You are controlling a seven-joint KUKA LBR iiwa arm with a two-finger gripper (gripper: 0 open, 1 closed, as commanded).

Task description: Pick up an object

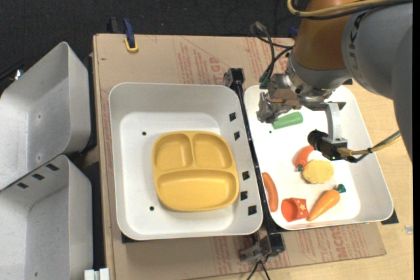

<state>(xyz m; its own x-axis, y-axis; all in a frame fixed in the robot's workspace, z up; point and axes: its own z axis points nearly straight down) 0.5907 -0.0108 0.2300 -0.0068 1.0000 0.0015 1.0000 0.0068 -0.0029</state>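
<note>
The gripper (275, 108) is hovering over the right bin (367, 141), just beside the green block (287, 120). Cannot tell its grip state. It should be centering on the block before descending.

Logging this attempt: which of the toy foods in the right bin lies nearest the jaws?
The green piece, the only green item, lying right beside the gripper at the bin's far end; the orange, red and yellow pieces sit nearer the camera.

The brown board (197, 52) under the two bins had faint red letters printed on it. Some ran along its far edge, behind the left bin (125, 108). More ran along its near right corner, below the right bin (377, 203). The letters were too pale and small to read. Nothing else carried any words or numbers.
</note>
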